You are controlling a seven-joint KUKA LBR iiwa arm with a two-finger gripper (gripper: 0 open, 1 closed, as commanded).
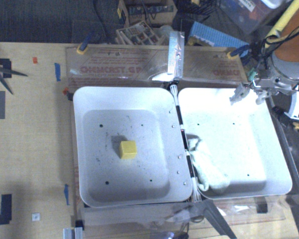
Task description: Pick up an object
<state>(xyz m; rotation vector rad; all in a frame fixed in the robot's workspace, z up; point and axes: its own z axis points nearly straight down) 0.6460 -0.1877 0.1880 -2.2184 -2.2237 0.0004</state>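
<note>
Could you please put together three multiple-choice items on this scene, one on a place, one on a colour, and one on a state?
1. Where does the block lie?
A. in the left bin
B. in the right bin
C. on the bench outside the bins

2. What colour is the block?
A. red
B. yellow
C. blue

3. How does the end effector stand to the block?
A. closed around it
B. resting on top of it
C. well apart from it, over the far right corner of the right bin

Answers:
1. A, it sits on the floor of the left bin, near the middle.
2. B, its faces show plain yellow.
3. C, the end effector hangs above the right bin, with the divider between it and the block.
</note>
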